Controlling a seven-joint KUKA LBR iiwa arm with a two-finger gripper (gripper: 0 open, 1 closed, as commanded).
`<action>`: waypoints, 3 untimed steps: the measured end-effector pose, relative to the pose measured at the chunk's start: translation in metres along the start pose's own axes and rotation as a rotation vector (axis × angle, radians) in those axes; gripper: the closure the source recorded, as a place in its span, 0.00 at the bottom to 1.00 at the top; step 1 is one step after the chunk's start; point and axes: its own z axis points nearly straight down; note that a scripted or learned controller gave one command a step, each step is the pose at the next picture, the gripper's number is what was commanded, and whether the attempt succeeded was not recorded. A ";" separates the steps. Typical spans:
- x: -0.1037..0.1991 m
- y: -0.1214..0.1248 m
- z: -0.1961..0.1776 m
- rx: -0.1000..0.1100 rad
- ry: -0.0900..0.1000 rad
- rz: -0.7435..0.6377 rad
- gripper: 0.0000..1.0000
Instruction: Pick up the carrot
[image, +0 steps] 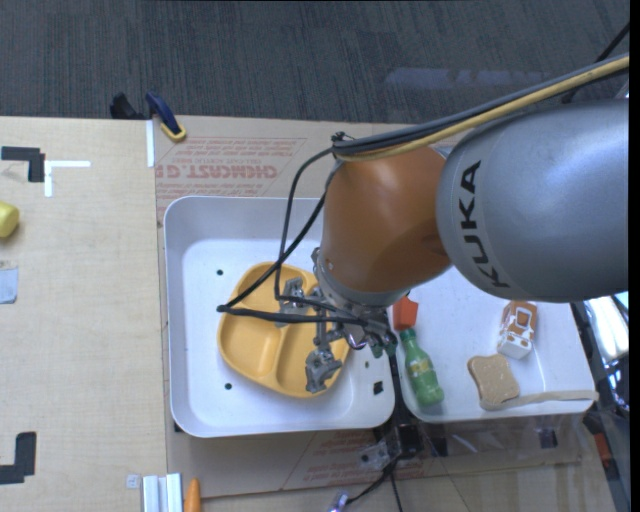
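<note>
Your gripper (322, 370) hangs over the yellow dish (262, 340); finger state unclear. Shift right of that dish toward the carrot (404, 312) beside the green bottle (421, 370).

Probably a robotics lab, KUKA arm (520, 190), white bins (180, 300), taped-down cardboard (230, 165)
</note>
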 end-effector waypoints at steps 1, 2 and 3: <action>-0.009 -0.021 0.106 -0.004 -0.006 -0.203 0.00; -0.013 -0.016 0.099 -0.011 -0.024 -0.205 1.00; -0.039 -0.041 -0.011 0.000 -0.003 -0.074 1.00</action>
